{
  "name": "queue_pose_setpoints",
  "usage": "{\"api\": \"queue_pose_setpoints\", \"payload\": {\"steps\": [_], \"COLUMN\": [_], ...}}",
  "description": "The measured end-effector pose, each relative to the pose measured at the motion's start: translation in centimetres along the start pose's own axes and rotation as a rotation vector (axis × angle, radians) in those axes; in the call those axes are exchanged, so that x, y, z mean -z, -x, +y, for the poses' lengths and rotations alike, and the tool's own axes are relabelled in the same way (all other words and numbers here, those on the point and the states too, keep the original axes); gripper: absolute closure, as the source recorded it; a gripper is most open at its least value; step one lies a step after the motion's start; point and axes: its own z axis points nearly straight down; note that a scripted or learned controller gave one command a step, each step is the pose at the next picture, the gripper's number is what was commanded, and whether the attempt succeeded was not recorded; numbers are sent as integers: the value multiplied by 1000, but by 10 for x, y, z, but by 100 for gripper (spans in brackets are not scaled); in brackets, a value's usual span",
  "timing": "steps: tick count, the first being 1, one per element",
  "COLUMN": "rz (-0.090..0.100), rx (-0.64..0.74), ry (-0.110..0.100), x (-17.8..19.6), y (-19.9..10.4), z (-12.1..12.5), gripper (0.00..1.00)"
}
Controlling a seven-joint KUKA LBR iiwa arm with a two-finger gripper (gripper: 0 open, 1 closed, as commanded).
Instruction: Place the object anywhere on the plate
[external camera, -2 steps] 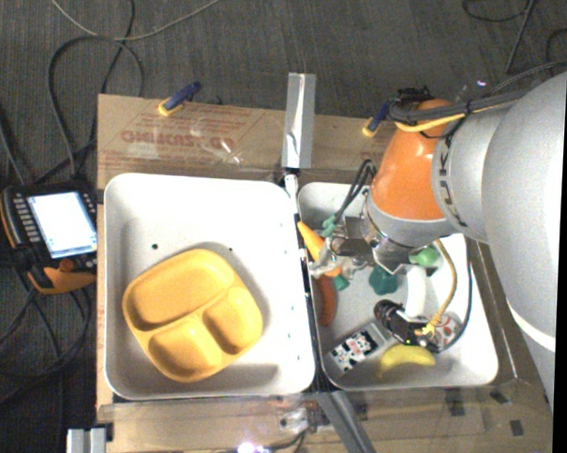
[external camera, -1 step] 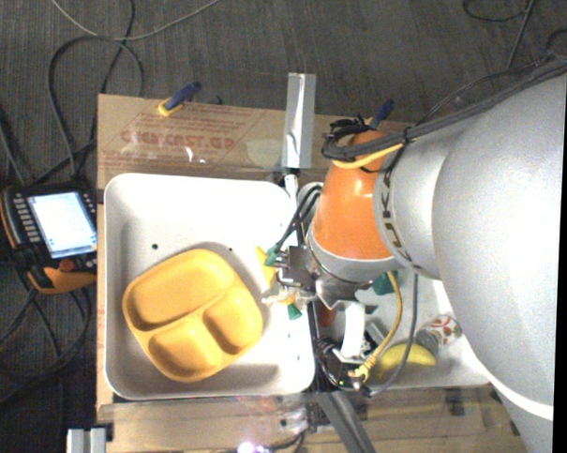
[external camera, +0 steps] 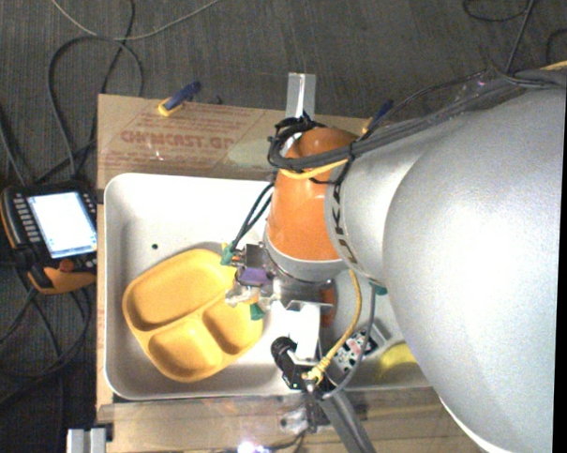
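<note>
Item one, the plate (external camera: 181, 324): yellow, divided into compartments, lying flat in the left bin (external camera: 133, 224) toward its lower half, its right rim running under the arm's wrist. You can read two or three shallow wells in it; the ones in sight look bare. Item two, the left bin itself: white, shallow, sitting on the surface with a cardboard sheet (external camera: 175, 136) showing behind its far wall. Item three, the arm (external camera: 470, 257): its grey bulk covers most of the right half of the view, and the orange band (external camera: 303, 212) stands over the bin's right edge, so the wrist points down at the plate's right rim. Item four, the gripper (external camera: 261, 300): you see its mount and some small purple and green fittings next to the plate, but the wrist hides the tips, so you cannot tell how far it is spread or whether it has anything in it. Item five, the object: you cannot pick it out; if it is carried, it would be under the wrist, above the plate's edge. Judged from the pose, the wrist hangs where a release would land on the plate, which fits a placing step. Item six, a handheld pendant (external camera: 54, 225) with a lit screen lies on the floor left of the bin, with cables (external camera: 76, 33) beyond. A yellow patch (external camera: 395, 357) shows low beside the arm, in the right bin's area; its nature is unclear.
</note>
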Motion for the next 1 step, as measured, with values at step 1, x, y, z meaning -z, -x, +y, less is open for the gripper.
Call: {"api": "queue_pose_setpoints", "payload": {"steps": [1], "rz": [0], "rx": [0], "ry": [0], "x": [0], "y": [0], "z": [0], "gripper": [0]}}
